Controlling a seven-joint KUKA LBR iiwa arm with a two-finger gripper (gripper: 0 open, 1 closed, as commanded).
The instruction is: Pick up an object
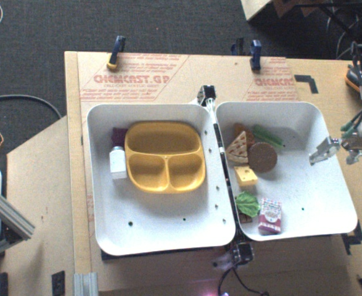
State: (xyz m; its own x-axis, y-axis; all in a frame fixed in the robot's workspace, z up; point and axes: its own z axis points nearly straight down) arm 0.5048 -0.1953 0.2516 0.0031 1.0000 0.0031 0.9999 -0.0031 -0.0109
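Two white bins sit side by side on the surface [168, 73], and every likely target lies in the right bin [329, 184], crowded against its left wall. From far to near I see a green stick-like piece [267, 136], a wedge like a sandwich slice [238, 147], a brown disc [263, 157], a yellow cheese block [246, 176], a leafy green piece [247, 203] and a small red carton [269, 216].

The claw [324, 151] hangs over the right side of that bin, well apart from all of them; a pale finger points left, but whether it is released or clenched I cannot tell, and nothing sits in it.

To do the pick well, I would go for the red carton or the cheese block: each has flat sides and some bare floor beside it. The wedge and disc touch, so fingers could wedge between them or drag both. The claw should travel left, come straight down over one piece and stay off the bin wall.

The left bin [100, 184] holds a yellow divided tray [165, 156], with a small white bottle [118, 162] and something dark purple [119, 134] just beside its left edge.

The board is printed cardboard, clamped at its far edge by a yellow-tipped clamp [115, 53] and a blue one [255, 54]. Dark carpet [39, 29] lies beyond, with cables [20, 100] at the left.
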